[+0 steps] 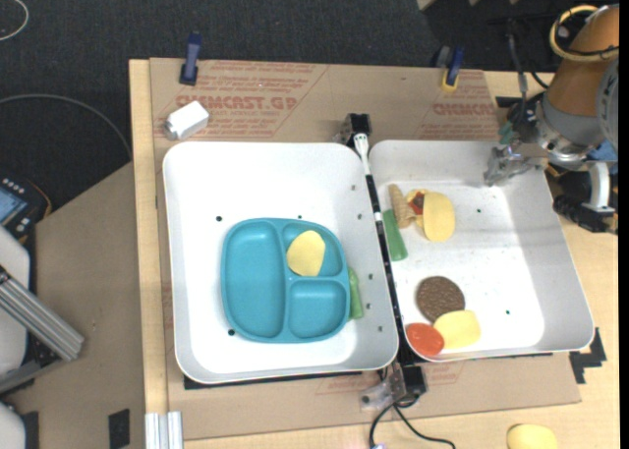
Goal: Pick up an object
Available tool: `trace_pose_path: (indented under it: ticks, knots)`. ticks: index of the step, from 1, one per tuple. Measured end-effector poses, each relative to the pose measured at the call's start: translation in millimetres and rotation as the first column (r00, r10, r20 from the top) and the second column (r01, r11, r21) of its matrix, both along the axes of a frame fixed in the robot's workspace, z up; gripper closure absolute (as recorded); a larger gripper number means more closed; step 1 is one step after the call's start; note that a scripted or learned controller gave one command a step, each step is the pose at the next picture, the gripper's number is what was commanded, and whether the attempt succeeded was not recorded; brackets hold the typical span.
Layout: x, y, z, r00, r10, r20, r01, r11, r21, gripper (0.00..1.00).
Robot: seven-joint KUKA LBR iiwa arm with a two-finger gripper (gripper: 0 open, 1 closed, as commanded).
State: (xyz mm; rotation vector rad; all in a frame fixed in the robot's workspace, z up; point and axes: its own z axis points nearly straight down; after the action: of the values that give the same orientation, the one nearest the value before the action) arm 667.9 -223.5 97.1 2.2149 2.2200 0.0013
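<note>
- Hovering: my gripper [503, 164] over the right bin's [550, 270] far corner; approach step; claw state, I cannot tell.
- Next: descend onto yellow piece [437, 216].

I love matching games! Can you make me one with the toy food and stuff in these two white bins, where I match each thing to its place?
Things:
1. Blue divided plate
2. Brown round cookie
3. Green stick
4. Arm's jaws

Places:
A. Right bin, between a yellow piece above and a yellow piece below
B. Top right corner of the right bin
C. Left bin, with a yellow piece on it
D. Right bin, along its left wall

Pairs: 1-C, 2-A, 3-D, 4-B
</note>
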Motion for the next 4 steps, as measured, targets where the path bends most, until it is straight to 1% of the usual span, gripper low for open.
trace_pose_path:
  ticks: [1,2,3,4]
  knots:
    - [-1.4,0.1,-12.4,1.000,-0.001,-0.006,0.001,1.000,0.003,1.00]
    - [-22.7,111.9,-11.6,1.000,0.004,-0.008,-0.004,1.000,0.006,1.00]
    - [-28.5,203.2,136.9,1.000,0.009,0.013,-0.009,1.000,0.007,1.00]
    - [-0.1,160.1,86.2,1.000,-0.004,-0.001,0.004,1.000,0.001,1.00]
